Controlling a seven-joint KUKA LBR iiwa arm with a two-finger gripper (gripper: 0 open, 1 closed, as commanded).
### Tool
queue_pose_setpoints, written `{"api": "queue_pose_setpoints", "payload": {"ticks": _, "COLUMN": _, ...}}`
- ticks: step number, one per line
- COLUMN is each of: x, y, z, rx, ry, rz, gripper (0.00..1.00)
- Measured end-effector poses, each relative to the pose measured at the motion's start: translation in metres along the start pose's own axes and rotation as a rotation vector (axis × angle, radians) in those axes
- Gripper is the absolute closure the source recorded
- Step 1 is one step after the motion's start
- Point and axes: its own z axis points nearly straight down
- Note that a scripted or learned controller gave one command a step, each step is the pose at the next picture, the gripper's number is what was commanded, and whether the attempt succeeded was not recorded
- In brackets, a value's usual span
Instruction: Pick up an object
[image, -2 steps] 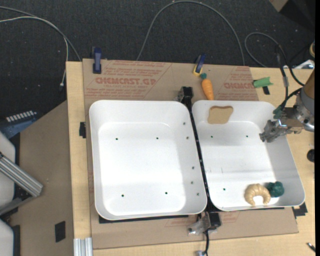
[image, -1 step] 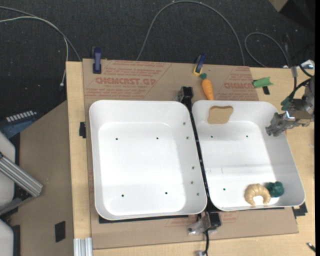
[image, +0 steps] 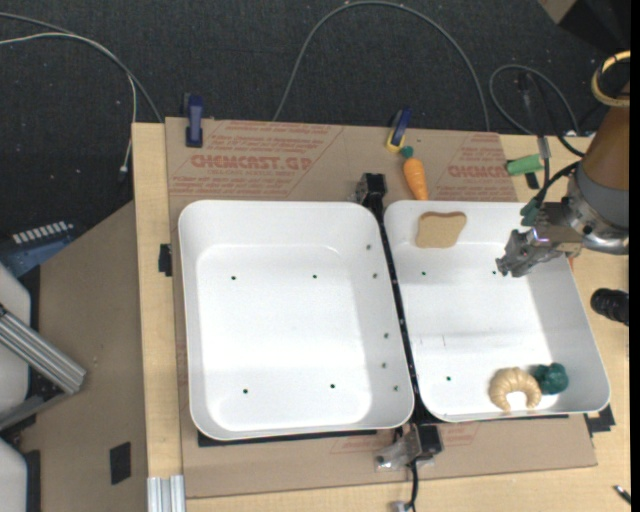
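In the right bin (image: 480, 330) a tan slice of bread (image: 440, 229) lies near the far wall. A beige croissant (image: 514, 388) sits at the near right corner, touching a small dark green piece (image: 550, 377). An orange carrot (image: 414, 177) lies on the cardboard just behind the right bin. My gripper (image: 516, 257) hangs over the right bin's far right part, to the right of the bread and well behind the croissant. Nothing shows between its fingers.
The left bin (image: 285, 320) stands beside the right one, with black clips (image: 372, 187) at the seam. Blue clamps (image: 194, 119) hold the cardboard base (image: 250, 160) at the back. Cables run over the dark floor behind.
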Motion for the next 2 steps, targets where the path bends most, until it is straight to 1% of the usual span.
{"api": "queue_pose_setpoints", "payload": {"ticks": 1, "x": 0.057, "y": 0.009, "z": -0.005, "rx": -0.001, "ry": 0.0, "rz": -0.001, "gripper": 1.0}}
{"api": "queue_pose_setpoints", "payload": {"ticks": 2, "x": 0.109, "y": 0.021, "z": 0.012, "rx": 0.0, "ry": 0.0, "rz": -0.001, "gripper": 1.0}}
